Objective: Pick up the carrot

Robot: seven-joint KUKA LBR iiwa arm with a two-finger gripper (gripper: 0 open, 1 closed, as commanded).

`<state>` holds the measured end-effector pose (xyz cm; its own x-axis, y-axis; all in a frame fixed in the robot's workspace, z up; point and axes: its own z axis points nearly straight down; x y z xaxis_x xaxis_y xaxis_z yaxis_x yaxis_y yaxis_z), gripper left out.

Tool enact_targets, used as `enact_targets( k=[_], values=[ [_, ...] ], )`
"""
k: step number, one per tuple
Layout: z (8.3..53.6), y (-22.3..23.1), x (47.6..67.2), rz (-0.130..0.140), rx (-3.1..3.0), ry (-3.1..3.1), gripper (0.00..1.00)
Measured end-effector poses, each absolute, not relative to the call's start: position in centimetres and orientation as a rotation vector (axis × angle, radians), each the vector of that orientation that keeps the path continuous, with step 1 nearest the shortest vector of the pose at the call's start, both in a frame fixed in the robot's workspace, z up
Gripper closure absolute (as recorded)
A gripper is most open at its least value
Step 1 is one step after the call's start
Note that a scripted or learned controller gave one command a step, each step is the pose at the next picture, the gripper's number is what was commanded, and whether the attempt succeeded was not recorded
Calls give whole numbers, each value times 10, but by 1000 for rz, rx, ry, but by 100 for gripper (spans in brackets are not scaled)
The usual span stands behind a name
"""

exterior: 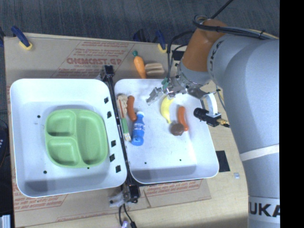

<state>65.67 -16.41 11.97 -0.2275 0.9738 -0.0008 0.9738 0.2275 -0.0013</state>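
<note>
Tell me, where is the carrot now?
In the camera view, the carrot lies on the cardboard outside the bins, just beyond the right bin's far rim, beside a tan block.

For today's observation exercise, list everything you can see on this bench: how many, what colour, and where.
Bins: two, white, side by side on the bench.
Divided plate: one, green, in the left bin.
Carrot: one, orange, on the bench beyond the right bin.
Bottle: one, blue, in the right bin.
Banana: one, yellow, in the right bin.
Sausage: one, orange-red, right of the banana.
Arm: one, grey with an orange band, from the right.
Gripper: one, metallic, over the right bin.
</note>
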Motion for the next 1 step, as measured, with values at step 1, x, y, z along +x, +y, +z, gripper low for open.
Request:
enact_targets(
  k=[1],
  values=[
    [129,-107,656,3,-1814,-2560,0]
  ],
)
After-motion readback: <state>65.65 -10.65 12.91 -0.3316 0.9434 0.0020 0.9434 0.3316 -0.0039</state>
